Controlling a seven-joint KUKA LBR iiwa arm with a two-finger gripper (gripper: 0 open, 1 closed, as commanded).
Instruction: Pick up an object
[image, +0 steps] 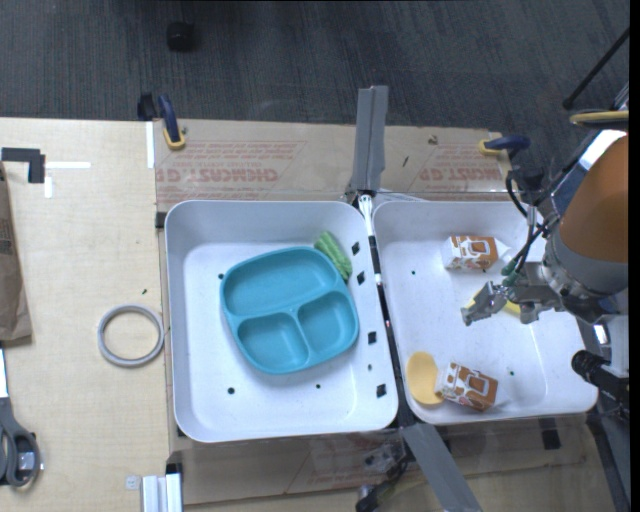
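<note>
My gripper (497, 308) hangs over the middle of the right bin (545, 372), open, with one finger (472, 311) reaching left and nothing clearly between the two. A small yellow bit shows just beside the right finger. A brown-and-white carton (472, 252) lies behind the gripper near the bin's back. A second such carton (470, 386) lies at the front, touching a yellow cup-like piece (421, 378). In the left bin (190, 330) a blue divided plate (290, 310) lies flat, with a green item (335, 254) at its back right edge.
The grey and orange arm (600, 215) comes in from the right over the right bin's edge. A divider bar (371, 140) runs between the bins. On the bench left of the bins lie a tape ring (131, 334) and scissors (15, 455).
</note>
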